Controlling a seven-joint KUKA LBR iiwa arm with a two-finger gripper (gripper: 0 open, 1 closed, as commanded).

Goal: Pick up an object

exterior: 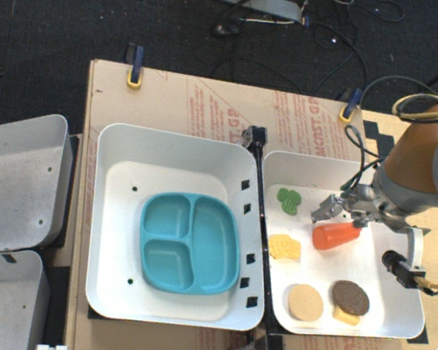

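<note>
The right bin [393, 322] holds several toy foods. An orange-red carrot-like piece [335, 236] lies near its middle, tilted. My gripper [343, 210] hangs right over the upper end of that piece, touching or nearly touching it. A small green piece [288, 198] sits at the bin's back left. A yellow piece [285, 247] lies left of the orange one. A tan round biscuit [305, 302] and a dark brown round one [350, 296] lie at the front, the brown one resting on a yellow wedge [347, 316].
The left bin [110, 195] holds a teal divided plate [190, 243]. A black divider rail [257, 217] runs between the bins. The grey and orange arm [425, 160] covers the right bin's back right corner. White lids [6, 179] lie off the bench to the left.
</note>
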